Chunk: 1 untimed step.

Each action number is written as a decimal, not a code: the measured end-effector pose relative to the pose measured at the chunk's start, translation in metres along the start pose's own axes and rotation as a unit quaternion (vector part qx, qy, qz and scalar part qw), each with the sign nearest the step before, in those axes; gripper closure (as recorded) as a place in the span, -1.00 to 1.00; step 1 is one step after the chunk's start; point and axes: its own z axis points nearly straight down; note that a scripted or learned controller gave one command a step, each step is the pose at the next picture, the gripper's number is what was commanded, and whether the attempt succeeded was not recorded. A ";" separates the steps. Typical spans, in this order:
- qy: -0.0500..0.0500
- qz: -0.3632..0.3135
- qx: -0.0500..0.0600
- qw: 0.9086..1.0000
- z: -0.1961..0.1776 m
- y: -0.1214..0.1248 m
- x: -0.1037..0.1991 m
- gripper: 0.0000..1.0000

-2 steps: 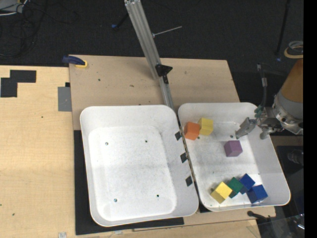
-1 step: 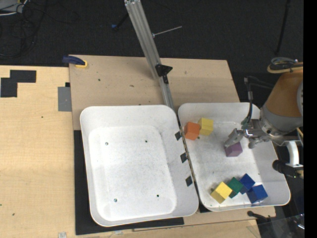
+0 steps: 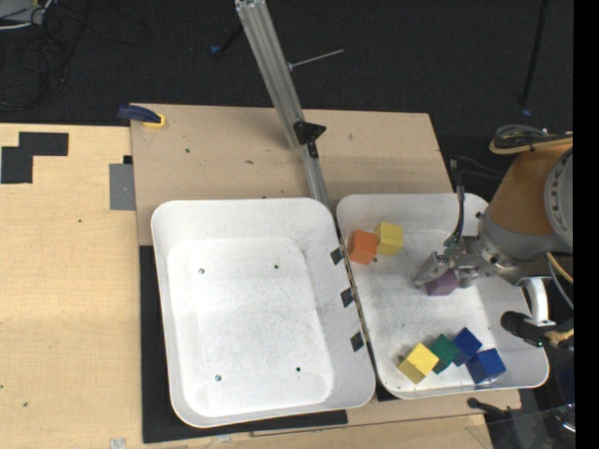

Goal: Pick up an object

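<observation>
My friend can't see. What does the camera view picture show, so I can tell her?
A grey robot arm's gripper is down in the right white bin, at a purple block. That bin also holds orange, yellow, green and blue blocks; the left bin sits beside it.

left bin (image 3: 187,251) beside right bin (image 3: 412,215) | two blocks (image 3: 374,242) rear-left | block cluster (image 3: 451,355) front

A pale wooden worktop (image 3: 65,251) is seen before a dark floor (image 3: 140,45) — cables (image 3: 28,3) are strewn there.
</observation>
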 end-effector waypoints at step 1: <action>0.000 0.002 0.001 1.000 -0.010 -0.001 -0.001 1.00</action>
